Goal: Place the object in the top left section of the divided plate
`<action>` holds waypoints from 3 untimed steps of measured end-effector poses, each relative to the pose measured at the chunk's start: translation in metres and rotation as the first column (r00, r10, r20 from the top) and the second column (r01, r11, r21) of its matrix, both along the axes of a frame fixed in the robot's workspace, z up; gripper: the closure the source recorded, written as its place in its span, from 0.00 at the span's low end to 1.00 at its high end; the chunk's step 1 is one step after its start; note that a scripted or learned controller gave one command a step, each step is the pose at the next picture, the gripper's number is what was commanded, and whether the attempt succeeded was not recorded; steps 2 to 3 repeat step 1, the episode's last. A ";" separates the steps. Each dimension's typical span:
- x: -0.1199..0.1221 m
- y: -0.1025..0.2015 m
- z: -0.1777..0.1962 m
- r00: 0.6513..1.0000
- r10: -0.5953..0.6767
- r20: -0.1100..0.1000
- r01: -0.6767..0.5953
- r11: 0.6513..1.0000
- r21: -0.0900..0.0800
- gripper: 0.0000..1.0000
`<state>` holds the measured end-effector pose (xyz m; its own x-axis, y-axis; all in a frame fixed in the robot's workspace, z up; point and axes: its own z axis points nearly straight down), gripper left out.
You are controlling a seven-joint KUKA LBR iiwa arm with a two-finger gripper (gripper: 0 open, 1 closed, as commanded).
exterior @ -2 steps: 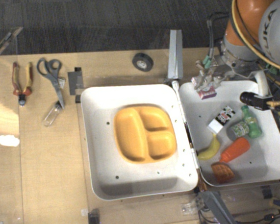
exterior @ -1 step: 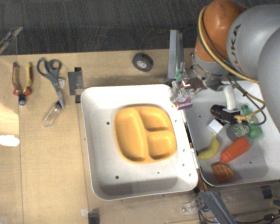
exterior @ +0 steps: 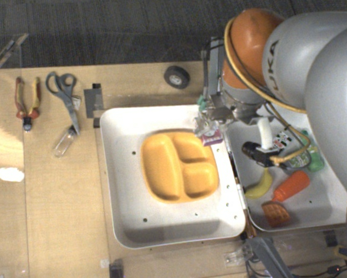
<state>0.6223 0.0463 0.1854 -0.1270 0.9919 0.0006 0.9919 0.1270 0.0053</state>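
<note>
A yellow divided plate (exterior: 179,165) lies in the left white bin (exterior: 133,225), with one long section on its left and two smaller ones on its right. My gripper (exterior: 210,130) hangs over the plate's upper right corner, by the wall between the two bins. It is shut on a small purple and white object (exterior: 212,139), which hangs just above the plate's rim. The plate's sections hold nothing.
The right bin (exterior: 327,212) holds a banana (exterior: 259,185), a carrot (exterior: 291,185), a brown textured piece (exterior: 276,213) and a green item (exterior: 308,160). On the bench behind the bins lie scissors (exterior: 65,97), pliers (exterior: 26,100) and a black roll (exterior: 177,77).
</note>
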 end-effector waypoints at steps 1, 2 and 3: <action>0.000 0.000 0.000 1.000 0.000 0.000 0.000 1.000 0.000 0.00; 0.000 0.000 0.000 1.000 0.000 0.000 0.000 1.000 0.000 0.00; 0.000 0.000 0.000 1.000 0.000 0.000 0.000 1.000 0.000 0.00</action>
